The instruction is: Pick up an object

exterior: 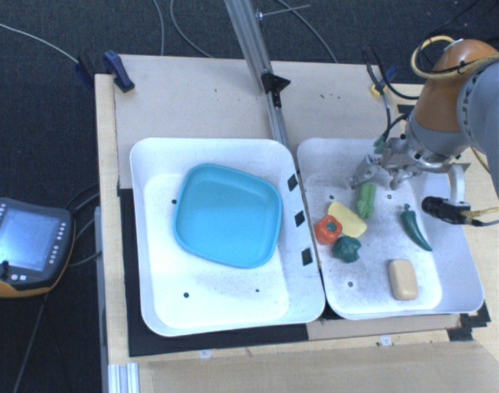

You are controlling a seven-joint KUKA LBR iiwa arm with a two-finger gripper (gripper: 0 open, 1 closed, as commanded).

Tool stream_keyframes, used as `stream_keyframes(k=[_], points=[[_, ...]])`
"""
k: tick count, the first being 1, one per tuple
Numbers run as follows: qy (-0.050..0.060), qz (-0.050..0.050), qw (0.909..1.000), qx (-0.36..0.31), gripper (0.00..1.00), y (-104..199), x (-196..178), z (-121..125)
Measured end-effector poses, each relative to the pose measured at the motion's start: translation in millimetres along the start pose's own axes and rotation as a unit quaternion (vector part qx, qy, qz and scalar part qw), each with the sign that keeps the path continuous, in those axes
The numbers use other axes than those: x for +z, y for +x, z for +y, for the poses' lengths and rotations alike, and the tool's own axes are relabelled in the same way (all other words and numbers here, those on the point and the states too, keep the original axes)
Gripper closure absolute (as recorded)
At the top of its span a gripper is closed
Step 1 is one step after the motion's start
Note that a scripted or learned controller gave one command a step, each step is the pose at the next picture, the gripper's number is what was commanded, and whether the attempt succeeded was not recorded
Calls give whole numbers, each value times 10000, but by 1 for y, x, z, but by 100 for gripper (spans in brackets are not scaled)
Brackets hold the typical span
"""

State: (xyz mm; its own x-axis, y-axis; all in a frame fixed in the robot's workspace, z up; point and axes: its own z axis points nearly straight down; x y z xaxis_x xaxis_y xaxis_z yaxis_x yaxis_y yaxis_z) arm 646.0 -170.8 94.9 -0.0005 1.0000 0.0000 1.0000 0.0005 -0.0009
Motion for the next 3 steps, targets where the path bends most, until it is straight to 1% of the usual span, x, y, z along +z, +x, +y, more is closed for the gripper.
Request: stream_keyframes(k=[1, 2, 3], points=[[-13, -3, 10000, -1, 100, 0, -12, 1], [-26, -5, 10000, 2, 100, -5, -56, 2], [-31, -5, 10000, -3, 100, 5, -106, 6]])
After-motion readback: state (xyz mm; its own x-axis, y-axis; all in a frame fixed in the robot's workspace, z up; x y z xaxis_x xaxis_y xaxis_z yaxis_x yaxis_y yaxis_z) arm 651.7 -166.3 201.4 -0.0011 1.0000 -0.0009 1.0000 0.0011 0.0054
